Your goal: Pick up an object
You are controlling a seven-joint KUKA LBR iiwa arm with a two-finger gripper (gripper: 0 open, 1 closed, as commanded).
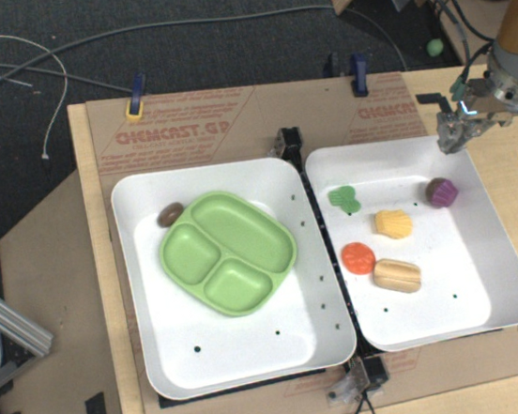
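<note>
Five small toy foods sit below-left of the gripper [455,135], grip state unclear; nearest purple piece [442,191] looks light, rigid, best pinched across its middle.

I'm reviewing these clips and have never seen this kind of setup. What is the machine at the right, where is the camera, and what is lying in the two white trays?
One fixed camera looks down at a slant on a bench. The robot arm reaches in from the right; its tool hovers over the right bin's far corner, with nothing visibly in it. That bin holds toy foods: a green piece, a purple one, a yellow one, a red-orange round and a tan bun-like piece. The left bin holds a green divided plate and a small brown item.
</note>
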